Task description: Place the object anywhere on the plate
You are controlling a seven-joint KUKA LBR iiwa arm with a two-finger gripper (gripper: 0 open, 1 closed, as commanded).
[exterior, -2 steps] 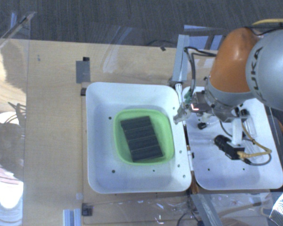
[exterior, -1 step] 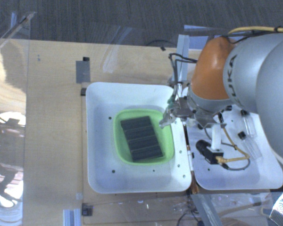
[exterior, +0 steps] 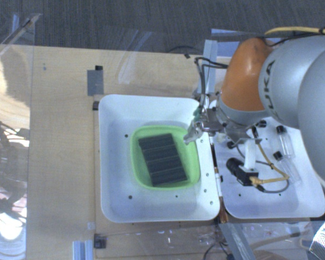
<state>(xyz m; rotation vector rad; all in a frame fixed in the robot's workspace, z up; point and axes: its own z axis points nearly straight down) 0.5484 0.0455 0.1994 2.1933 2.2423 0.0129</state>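
"UKA" lettering legible on arm (exterior: 292,85). Gripper (exterior: 194,131) finger state: cannot tell. Dark ridged object (exterior: 162,160) on green plate (exterior: 190,158), just below-left.

Even, moderately bright overhead illumination. The white bins (exterior: 114,199) approach overexposure yet keep soft grey shading along their walls. Glare and pale streaks mark the desk (exterior: 59,145) at far left, seemingly reflections in transparent panels. The near arm (exterior: 303,75) appears slightly soft; overall sharpness is modest, with compression grain.
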